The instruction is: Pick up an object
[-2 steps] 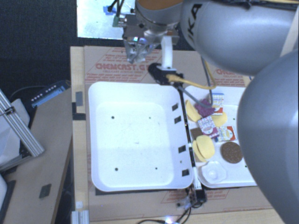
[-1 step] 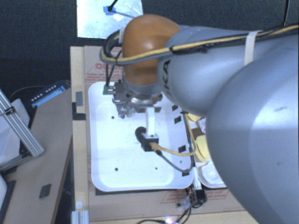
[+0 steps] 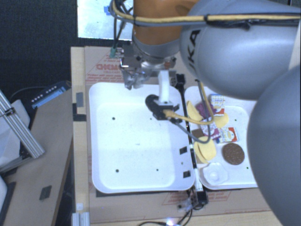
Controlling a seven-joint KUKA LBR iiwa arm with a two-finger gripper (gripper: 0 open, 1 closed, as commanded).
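The arm is showing broad, rounded grey shells with a soft sheen, and black letters are running down one of them. An orange band is wrapping the link above the wrist. A yellow cable is crossing the grey shell and the band, and black cables are looping beside it. Beneath the band, the end effector is showing dull bare metal.

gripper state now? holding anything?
Gripper: open or shut cannot be told from this view; it is above the far end of the view's left bin.
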